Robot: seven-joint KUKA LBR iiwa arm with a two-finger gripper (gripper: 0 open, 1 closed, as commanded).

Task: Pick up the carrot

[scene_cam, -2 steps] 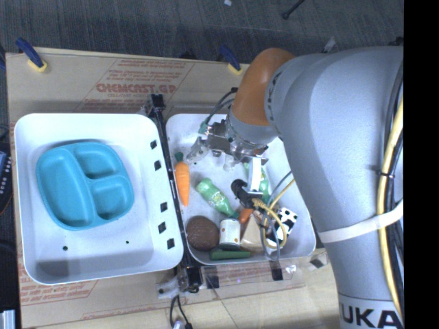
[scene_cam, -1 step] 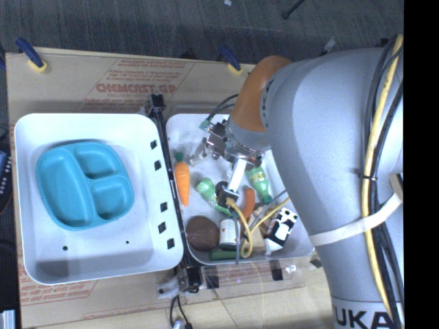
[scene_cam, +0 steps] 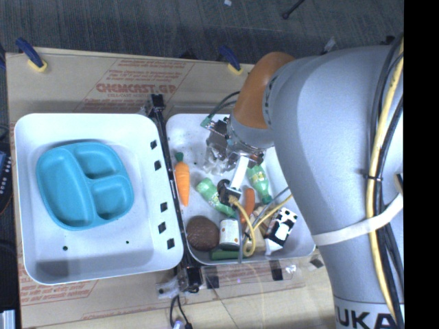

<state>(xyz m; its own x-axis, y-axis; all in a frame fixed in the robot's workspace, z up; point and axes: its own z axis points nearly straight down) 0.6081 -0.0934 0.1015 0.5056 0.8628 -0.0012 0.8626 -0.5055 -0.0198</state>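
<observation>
The gripper (scene_cam: 221, 157) hangs in the right bin (scene_cam: 180, 125); I cannot tell its finger state. The carrot (scene_cam: 182, 183), against the bin's left wall, may get pushed aside.

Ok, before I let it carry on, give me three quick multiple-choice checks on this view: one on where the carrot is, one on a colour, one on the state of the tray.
1. Where does the carrot lie?
A. In the left bin, on the tray
B. In the right bin, by its left wall
C. On the bench outside both bins

2. What colour is the divided tray?
A. Blue
B. Red
C. Yellow

3. How does the tray stand?
A. Tipped on its edge against the bin wall
B. Flat in the left bin, nothing in its compartments
C. Stacked on the toys in the right bin

Answers:
1. B: the orange carrot lies along the right bin's left wall, apart from the gripper, which is to its right.
2. A: the tray is light blue against the white bin.
3. B: it lies flat, all compartments bare.
</observation>
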